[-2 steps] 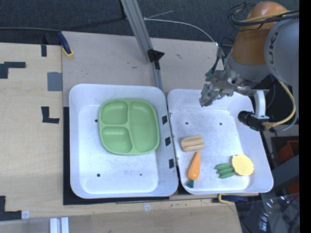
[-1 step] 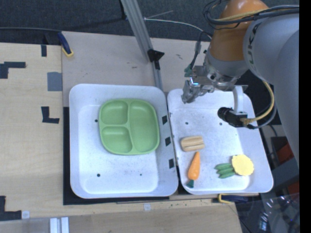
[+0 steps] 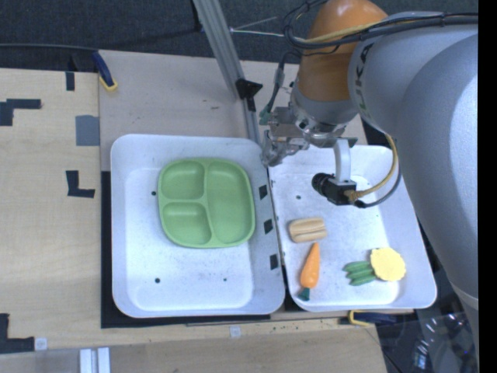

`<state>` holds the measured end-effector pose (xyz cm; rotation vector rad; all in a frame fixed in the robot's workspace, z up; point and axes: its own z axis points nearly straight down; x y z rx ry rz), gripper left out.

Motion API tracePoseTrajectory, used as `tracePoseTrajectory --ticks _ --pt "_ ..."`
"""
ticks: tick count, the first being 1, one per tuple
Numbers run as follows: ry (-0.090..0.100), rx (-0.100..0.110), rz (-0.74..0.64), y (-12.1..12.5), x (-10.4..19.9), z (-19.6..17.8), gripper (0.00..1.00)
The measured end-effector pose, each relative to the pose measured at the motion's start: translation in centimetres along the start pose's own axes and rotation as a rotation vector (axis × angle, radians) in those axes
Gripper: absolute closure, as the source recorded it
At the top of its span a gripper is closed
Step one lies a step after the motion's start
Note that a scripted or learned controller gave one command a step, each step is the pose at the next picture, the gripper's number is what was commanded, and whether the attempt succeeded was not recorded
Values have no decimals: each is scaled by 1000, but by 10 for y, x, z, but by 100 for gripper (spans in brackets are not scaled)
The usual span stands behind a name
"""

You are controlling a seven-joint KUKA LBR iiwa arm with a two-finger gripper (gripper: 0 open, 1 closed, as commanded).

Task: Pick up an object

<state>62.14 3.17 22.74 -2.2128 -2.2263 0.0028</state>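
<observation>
- In the right bin [image 3: 404, 286] we see three small toy foods. A tan bun-like piece [image 3: 307, 228] lies near the bin's left wall, about halfway along it.
- Just below the bun — toward the bench's near edge — an orange carrot [image 3: 310, 266] lies with its dark green tip pointing at the bin's near wall.
- Near the right bin's near right corner a yellow piece [image 3: 387, 264] lies touching a small green pod-like piece [image 3: 358, 271] on its left.
- The hand [image 3: 273, 152] sits at the far end of the strip where the two bins meet, close to the right bin's far left corner and well apart from all three foods; we see nothing between its tips, and we cannot tell whether it is spread or closed.
- A black fitting with a yellowish cable [image 3: 338, 189] hangs below the wrist, over the right bin's far half.
- The arm [image 3: 419, 92] fills the far right of the bench, its orange band [image 3: 342, 29] above the wrist.
- The left bin [image 3: 140, 286] holds a green divided plate [image 3: 206, 202], lying flat in its far half, nearer the right wall.
- A slanted metal rail [image 3: 221, 41] crosses the bench's far edge down toward the hand.
</observation>
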Motion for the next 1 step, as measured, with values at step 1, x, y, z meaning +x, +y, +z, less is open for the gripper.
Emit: tracePoseTrajectory --ticks 1 --pt "0 -2 0 14 49 9 100"
